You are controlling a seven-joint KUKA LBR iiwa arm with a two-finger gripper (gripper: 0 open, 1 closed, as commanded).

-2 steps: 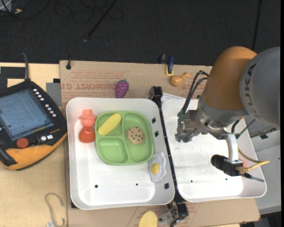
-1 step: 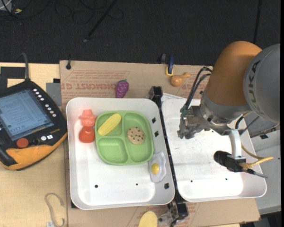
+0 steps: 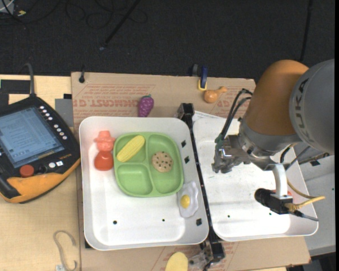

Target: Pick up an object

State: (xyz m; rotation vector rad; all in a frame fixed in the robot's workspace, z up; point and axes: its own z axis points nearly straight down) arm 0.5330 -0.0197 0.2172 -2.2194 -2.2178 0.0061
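My gripper (image 3: 221,164) hangs low over the left part of the right white bin (image 3: 246,224), close to the divider between the bins. I see nothing between its fingers. The left white bin (image 3: 135,224) holds a green divided plate (image 3: 137,184) with a yellow corn cob (image 3: 129,147) and a round cookie (image 3: 162,161) in its upper compartments. A red-and-pink figure (image 3: 104,151) stands to the plate's left. A toy fried egg (image 3: 186,200) lies by the left bin's right wall.
Behind the bins, a purple grape bunch (image 3: 146,105) and an orange pear-like toy (image 3: 213,94) lie on the cardboard. A yellow toy (image 3: 177,261) sits at the front edge. A teach pendant (image 3: 28,145) lies on the far left, and a metal hook (image 3: 65,246) lies near the front left.
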